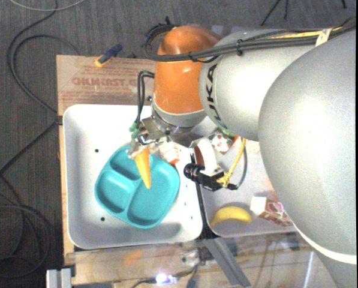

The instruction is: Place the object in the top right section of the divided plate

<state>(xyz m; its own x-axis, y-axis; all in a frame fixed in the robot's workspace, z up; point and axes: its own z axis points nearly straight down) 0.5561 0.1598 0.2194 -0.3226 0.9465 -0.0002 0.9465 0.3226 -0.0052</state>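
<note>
Carrot over the plate

Arm reaches in from the right, wrist bent down over the left bin (77,221). Its gripper (141,150) pinches an orange carrot (144,168), tip hanging above the teal divided plate (122,200).

The gripper (144,141) hangs over the teal plate (137,204) in the left bin (77,161), an orange carrot (144,168) between its fingers.
</note>
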